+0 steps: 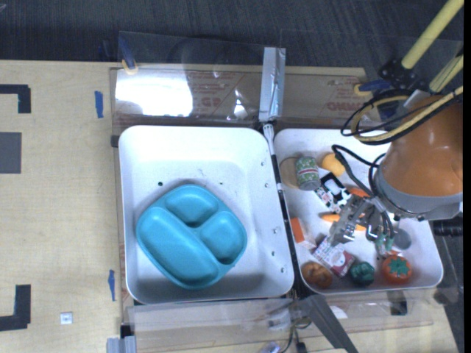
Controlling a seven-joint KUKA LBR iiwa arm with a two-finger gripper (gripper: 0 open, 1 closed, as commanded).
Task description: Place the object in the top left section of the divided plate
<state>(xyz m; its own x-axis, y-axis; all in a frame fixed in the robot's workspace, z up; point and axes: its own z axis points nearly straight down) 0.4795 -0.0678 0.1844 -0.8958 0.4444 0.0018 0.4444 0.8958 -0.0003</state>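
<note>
The gripper (pixel 360 226) hovers over the right bin (pixel 430 271), well apart from the divided plate (pixel 190 234).

camera view: fixed overhead | slanted down on both bins (pixel 274 160) | arm (pixel 423 160) enters from right

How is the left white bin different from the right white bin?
The left bin holds one thing, a blue divided plate; the right bin holds many small toy foods. The arm's end effector is over the right bin, not the left bin. Both are shallow, white and side by side.
</note>
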